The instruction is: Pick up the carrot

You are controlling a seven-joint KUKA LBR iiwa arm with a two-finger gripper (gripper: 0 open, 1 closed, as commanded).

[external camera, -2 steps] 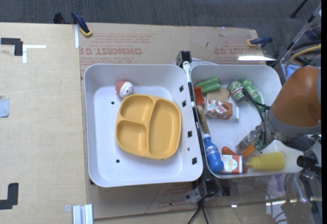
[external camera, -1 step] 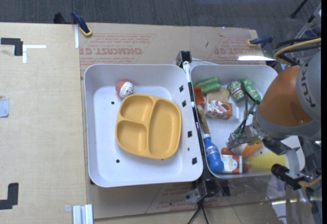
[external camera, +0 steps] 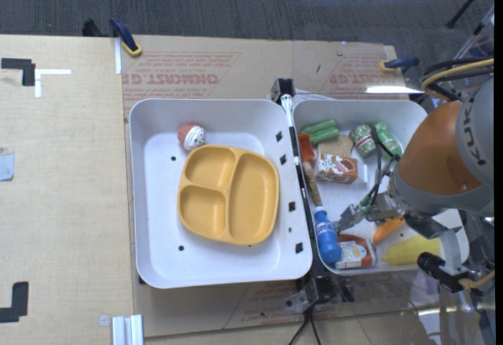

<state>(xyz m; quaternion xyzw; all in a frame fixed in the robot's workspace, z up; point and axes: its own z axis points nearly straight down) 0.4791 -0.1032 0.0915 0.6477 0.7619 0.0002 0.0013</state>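
- The carrot (external camera: pixel 388 229) lies in the right bin (external camera: pixel 355 109), near its near right corner, long axis slanting
- The gripper (external camera: pixel 363 212) sits just left of it, fingers spread apart, clamped on nothing

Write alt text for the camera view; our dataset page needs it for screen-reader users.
A grey and orange robot arm reaches into the right bin, its gripper low beside a carrot among packaged foods and a blue bottle. The left bin holds a yellow divided plate.
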